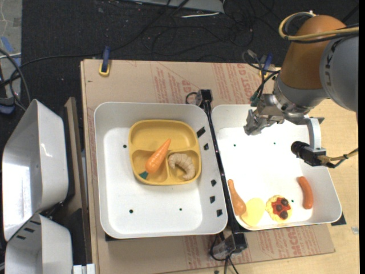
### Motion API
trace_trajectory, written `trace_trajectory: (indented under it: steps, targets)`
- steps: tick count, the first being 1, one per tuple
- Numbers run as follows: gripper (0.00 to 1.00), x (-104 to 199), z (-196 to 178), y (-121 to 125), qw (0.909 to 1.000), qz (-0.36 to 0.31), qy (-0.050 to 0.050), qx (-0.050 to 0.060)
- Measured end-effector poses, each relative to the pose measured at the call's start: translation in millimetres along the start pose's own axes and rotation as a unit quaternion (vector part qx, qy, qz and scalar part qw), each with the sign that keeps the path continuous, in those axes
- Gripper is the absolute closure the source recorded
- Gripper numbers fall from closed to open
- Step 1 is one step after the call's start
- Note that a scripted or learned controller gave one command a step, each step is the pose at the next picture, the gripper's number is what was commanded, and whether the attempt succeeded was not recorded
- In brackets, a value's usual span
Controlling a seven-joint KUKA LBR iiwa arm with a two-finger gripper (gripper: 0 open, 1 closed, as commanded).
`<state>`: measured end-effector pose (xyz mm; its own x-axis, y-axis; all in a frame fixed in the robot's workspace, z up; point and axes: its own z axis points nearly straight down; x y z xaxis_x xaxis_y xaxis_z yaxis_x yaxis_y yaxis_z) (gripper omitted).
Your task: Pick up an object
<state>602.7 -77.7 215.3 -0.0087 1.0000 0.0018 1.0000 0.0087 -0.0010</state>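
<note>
The gripper (255, 124) hangs over the far left part of the right bin (268, 167). It is seen from above and looks small and grey, so I cannot tell whether it is spread or closed. Nothing shows in its grasp. The arm's bulk covers the bin's far right corner.

The loose things in this bin lie well apart from the gripper, along the near wall. At the left is a long orange piece (235, 197), touching a pale yellow disc (255, 210). Just beside the disc is a round yellow piece with red and dark spots (279, 207), too small to name. Near the right wall is a red-orange sausage (307, 192).

In the left bin (114, 178) a yellow divided plate (142, 133) holds a carrot (158, 156), lying across the divider, and a curled shrimp (183, 165) in the near right section. Both bins rest on a brown board (148, 81).
</note>
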Motion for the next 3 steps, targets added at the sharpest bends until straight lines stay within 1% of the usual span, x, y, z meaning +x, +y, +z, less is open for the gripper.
trace_trajectory:
  steps: [1, 2, 3]
  targets:
    - [1.0, 51, -12, 1, 1.0, 0.0, 0.0, -0.001]
    - [1.0, 108, -3, 9, 1.0, 0.0, 0.0, -0.001]
    - [1.0, 163, -18, 17, 1.0, 0.0, 0.0, -0.002]
